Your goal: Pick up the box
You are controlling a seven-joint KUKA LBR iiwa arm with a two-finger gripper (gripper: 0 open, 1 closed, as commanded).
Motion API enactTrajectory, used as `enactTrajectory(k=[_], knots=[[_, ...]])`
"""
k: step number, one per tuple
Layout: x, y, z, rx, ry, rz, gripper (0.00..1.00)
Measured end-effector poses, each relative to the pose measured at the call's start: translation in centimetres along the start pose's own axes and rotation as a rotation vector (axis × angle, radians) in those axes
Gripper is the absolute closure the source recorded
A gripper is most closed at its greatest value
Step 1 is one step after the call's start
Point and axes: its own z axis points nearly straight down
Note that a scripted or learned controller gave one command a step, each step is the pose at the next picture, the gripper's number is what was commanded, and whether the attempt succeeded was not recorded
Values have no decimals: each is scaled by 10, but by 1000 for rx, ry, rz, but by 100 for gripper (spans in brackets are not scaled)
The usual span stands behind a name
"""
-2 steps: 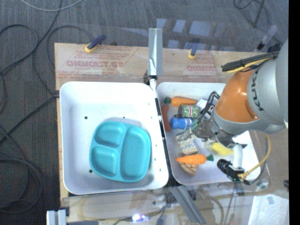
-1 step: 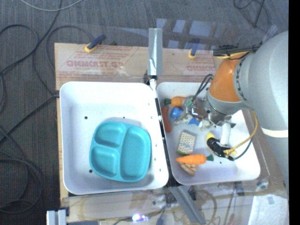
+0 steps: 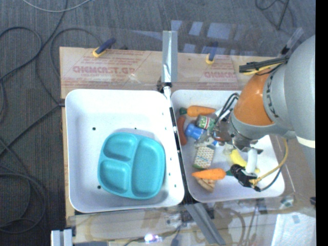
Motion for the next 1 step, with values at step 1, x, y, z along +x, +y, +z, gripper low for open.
enactTrajectory(k=[1], knots=[[25,40,1,4,-2,-3,0]])
